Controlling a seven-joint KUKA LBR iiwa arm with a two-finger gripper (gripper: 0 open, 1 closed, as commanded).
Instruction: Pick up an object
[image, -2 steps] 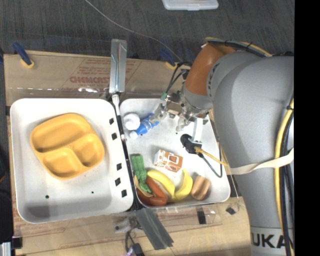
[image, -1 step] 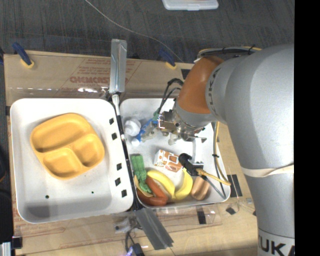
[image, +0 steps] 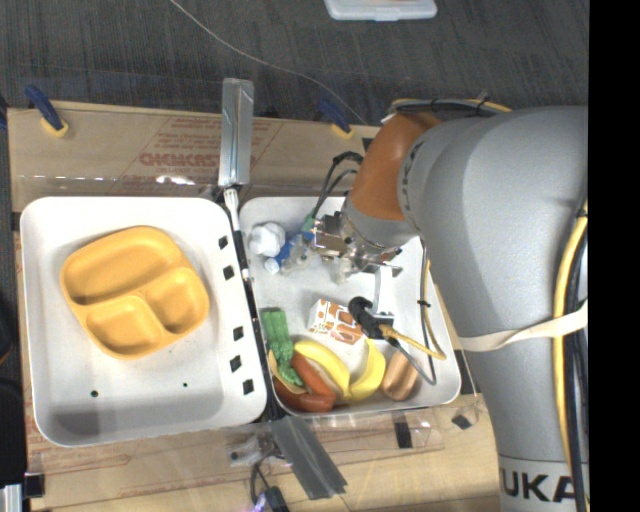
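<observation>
My gripper (image: 318, 240) hangs low over the back of the right bin (image: 440, 385), under the orange wrist band. Just to its left lies a clear plastic bottle (image: 268, 240) with a blue cap, close to the gripper. I cannot tell whether they touch. An orange and white carton (image: 333, 320) lies in the middle of the bin. At the front edge are a yellow banana (image: 345, 368), a red sausage (image: 308, 385), a green leafy piece (image: 274, 335) and a brown bun (image: 401, 377).
The left bin (image: 40, 400) holds a yellow divided tray (image: 135, 290). A metal divider (image: 236, 130) stands between the bins at the back. The arm's grey body covers the right side of the right bin.
</observation>
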